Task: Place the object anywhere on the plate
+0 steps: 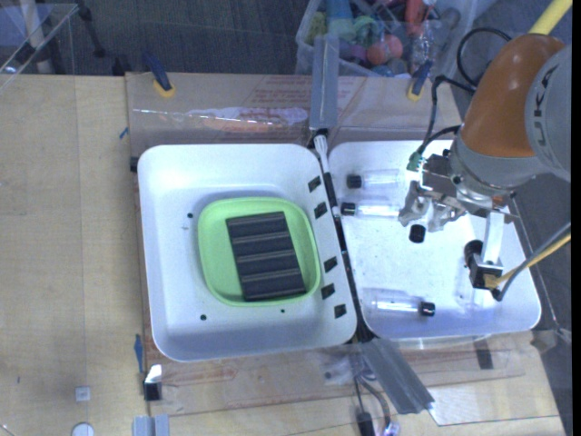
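A light green plate (211, 243) lies in the left bin (163, 180). A black ridged block (265, 256) rests flat on the plate, near its middle. My gripper (423, 214) hangs over the upper part of the right bin (454, 321), well to the right of the plate and apart from the block. A clear tube with a black cap (368, 210) lies just left of the gripper. Whether anything is in the gripper is hidden.
Two more clear capped tubes lie in the right bin, one near the back (374, 181) and one near the front (399, 306). A divider with black clips (329, 234) separates the bins. A box of colourful items (381, 16) stands behind the bench.
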